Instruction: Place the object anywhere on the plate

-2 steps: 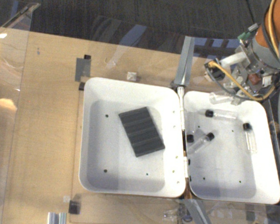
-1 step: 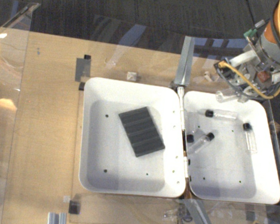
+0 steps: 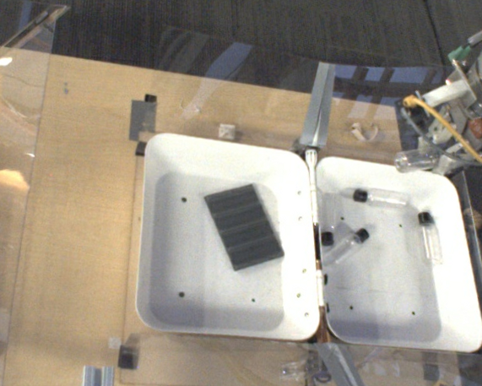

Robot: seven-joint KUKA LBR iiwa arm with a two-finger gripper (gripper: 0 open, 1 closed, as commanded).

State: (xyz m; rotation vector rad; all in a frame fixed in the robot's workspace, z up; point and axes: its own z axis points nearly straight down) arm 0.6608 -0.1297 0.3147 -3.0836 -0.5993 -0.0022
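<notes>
Wooden bench on dark carpet; two white bins touching side by side. Left bin: dark ridged plate, flat, tilted. Right bin: clear black-capped vials, loose. Gripper beyond the right bin's far edge, pinching one clear vial.

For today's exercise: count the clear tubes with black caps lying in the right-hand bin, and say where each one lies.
3. One black-capped tube lies near the right bin's far wall, one by its right wall, one toward its left side. More may go unnoticed, being transparent.
</notes>
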